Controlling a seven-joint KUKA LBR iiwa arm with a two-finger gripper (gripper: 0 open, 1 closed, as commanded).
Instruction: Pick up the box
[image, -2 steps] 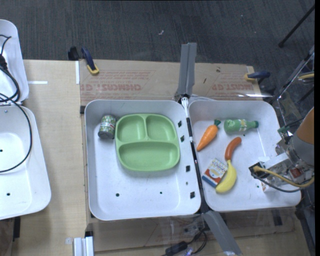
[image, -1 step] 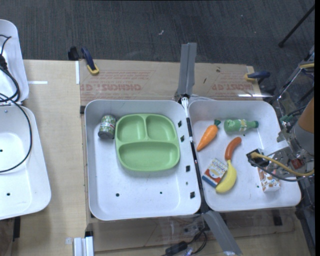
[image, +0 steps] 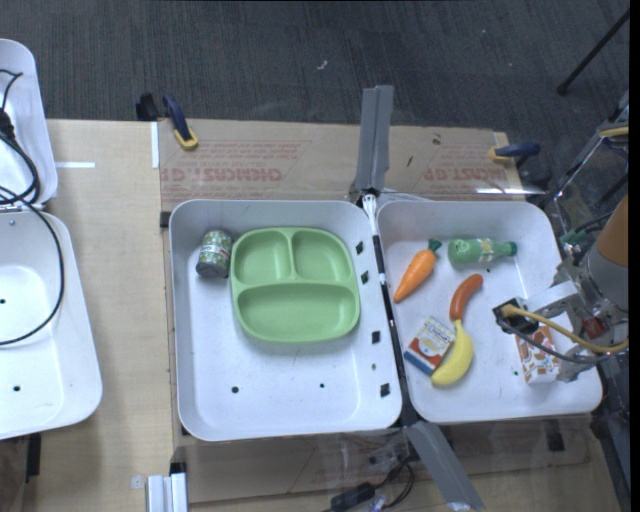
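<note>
A white box with red print (image: 538, 360) stands at the right end of the right bin (image: 500, 402), close to its front right corner. My gripper (image: 562, 345) is right over and against this box, with the arm coming in from the right. The view does not show whether the box sits between its fingers. A second, smaller box (image: 430, 343) in red, white and blue lies flat near the bin's front left, touching a banana (image: 455, 360).
The right bin also holds a carrot (image: 415, 274), a green bottle (image: 480, 250) and a red-orange pepper-like piece (image: 465, 294). In the left bin (image: 280, 405) sit a green divided plate (image: 295, 283) and a small can (image: 213, 253).
</note>
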